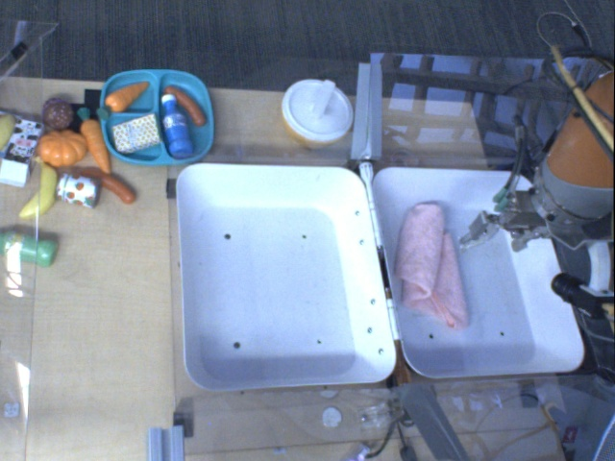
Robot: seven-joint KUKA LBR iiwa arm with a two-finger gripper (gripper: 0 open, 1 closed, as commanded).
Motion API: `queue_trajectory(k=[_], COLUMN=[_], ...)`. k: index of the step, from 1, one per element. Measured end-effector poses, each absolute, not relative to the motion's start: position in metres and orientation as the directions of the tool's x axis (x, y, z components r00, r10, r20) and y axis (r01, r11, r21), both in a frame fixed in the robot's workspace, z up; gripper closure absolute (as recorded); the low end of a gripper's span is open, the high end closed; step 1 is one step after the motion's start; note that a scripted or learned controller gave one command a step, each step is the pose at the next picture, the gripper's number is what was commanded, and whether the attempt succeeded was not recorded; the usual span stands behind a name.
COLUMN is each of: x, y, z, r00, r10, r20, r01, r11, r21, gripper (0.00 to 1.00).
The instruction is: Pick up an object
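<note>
A rolled pink cloth [431, 264] is seen in the right bin [538, 353]; at its 3 o'clock, the tool [500, 227] is spread, nothing pinched.

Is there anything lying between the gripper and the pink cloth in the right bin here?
Nothing visible. The gripper hangs over the right bin, just right of the rolled pink cloth, and only bare white bin floor separates them. The cloth is the one thing in that bin.
</note>
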State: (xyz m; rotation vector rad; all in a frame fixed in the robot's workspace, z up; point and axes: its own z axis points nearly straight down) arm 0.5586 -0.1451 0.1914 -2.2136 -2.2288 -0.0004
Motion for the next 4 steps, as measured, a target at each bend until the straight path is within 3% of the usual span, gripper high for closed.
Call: queue_trajectory(k=[1,2,3,4], x=[0.590,0.581,0.600,0.615], y=[-0.140,-0.123,-0.125,-0.100], z=[0.148,0.092,0.102,0.094], r00=[-0.158,-0.258,-0.329,-0.368], r10=[0.987,0.966,0.944,0.930], r20=[0.000,-0.008,-0.002,-0.011], r01=[0.987,0.966,0.944,0.930], r11=[0.158,0.258,0.329,0.368], r21=[0.002,0.018,0.007,0.018], gripper=[0.00,0.00,0.00,0.00])
